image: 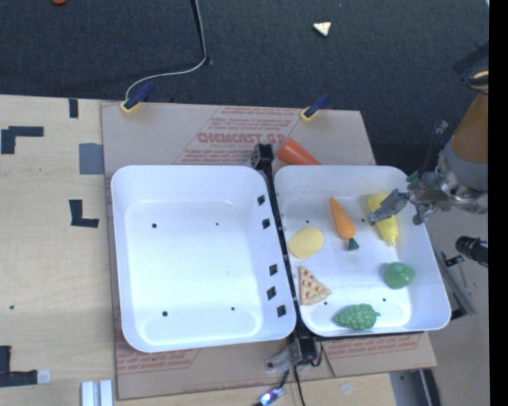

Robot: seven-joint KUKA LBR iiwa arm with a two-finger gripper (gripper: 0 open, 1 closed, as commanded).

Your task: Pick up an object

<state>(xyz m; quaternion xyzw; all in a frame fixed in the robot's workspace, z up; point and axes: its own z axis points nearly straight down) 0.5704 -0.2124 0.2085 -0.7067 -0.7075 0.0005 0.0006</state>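
Here we see our pincer [390, 208] over the yellow corn [384, 220], carrot [342, 220] left; grip unclear.

Landmark: right bin [421, 317].

- Arm [468, 143], at right bin's upper right corner: cut off by frame's right edge; upper links out of frame.
- Gripper [394, 208], over right bin's upper right area: finger state too blurred to tell.
- Yellow object [386, 227], just under gripper inside right bin: upper end partly hidden by gripper; kind unclear.
- Orange object [297, 152], just behind right bin's far rim: lower part hidden by rim.
- Small orange item [59, 2], far up-left of right bin: cut by top edge.
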